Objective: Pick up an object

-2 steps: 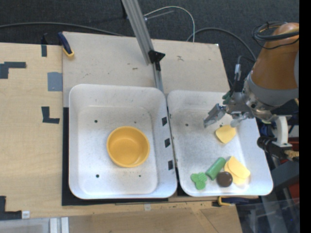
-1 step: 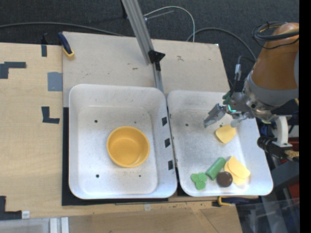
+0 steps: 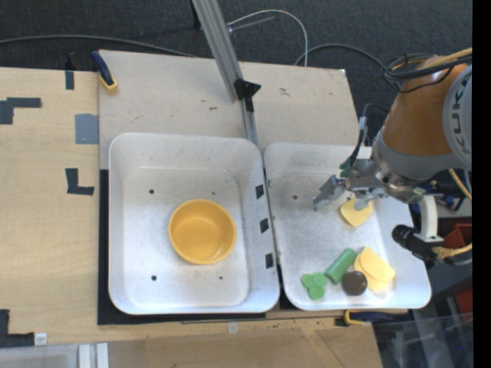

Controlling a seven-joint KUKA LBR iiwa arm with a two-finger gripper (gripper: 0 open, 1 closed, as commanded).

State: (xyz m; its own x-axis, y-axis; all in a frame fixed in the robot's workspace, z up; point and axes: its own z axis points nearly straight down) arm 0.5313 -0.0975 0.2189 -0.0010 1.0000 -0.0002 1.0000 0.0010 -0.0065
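The gripper [image 3: 343, 195] hangs low over the right bin [image 3: 295, 228], its fingers spread apart with nothing between them, and a pale yellow wedge-shaped piece [image 3: 356, 215] lies just beside it at about five o'clock. Toward that bin's six o'clock edge cluster a green toy [image 3: 330, 272], a brown ball [image 3: 354, 283] and a yellow block [image 3: 375, 268]. A yellow bowl [image 3: 202, 231] sits in the left bin [image 3: 130, 205].

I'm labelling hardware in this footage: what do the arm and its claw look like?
The arm is bulky and rounded, with a broad orange band over a grey wrist section and part of a dark letter on its grey casing. Thin cables loop around it. The claw is small, grey metal, with a green spot.
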